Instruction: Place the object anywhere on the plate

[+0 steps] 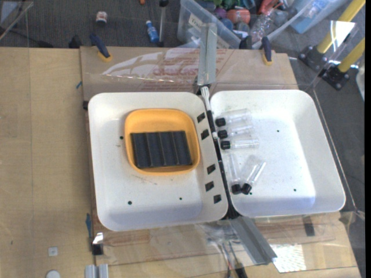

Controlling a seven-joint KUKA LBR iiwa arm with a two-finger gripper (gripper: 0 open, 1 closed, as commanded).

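Lying scattered in the right bin (304,161): clear black-capped tubes (237,133). Sitting in the left bin (110,178): orange plate (159,116), carrying a dark ridged block (161,149). Unable to tell the claw's state.

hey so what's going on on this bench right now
Nothing is being handled at this moment. The left white bin holds an orange plate with a dark ribbed block lying on it. The right white bin holds several clear plastic tubes with black caps, loose near its left side. Judging by how things lie, an object is already on the plate, while the tubes are still in their bin.
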